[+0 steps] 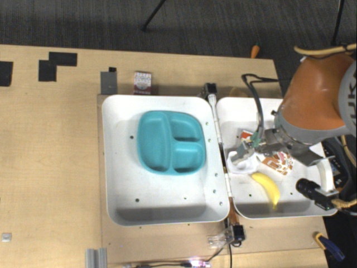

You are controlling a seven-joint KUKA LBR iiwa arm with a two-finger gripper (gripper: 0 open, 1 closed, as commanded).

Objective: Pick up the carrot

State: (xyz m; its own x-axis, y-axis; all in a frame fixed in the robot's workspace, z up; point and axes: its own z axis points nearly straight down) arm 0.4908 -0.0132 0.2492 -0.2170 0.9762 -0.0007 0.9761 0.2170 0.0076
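This looks like a robotics lab or test cell rather than a home. A pale plywood bench [50, 166] stands on dark grey carpet [83, 10] and bears two shallow white plastic bins [117, 149] clamped side by side, with black cables [254, 91] trailing near the right one. A large grey industrial arm with an orange band [315, 94] reaches in from the right. Black cut-out marks [56, 65] sit at the bench's far left.
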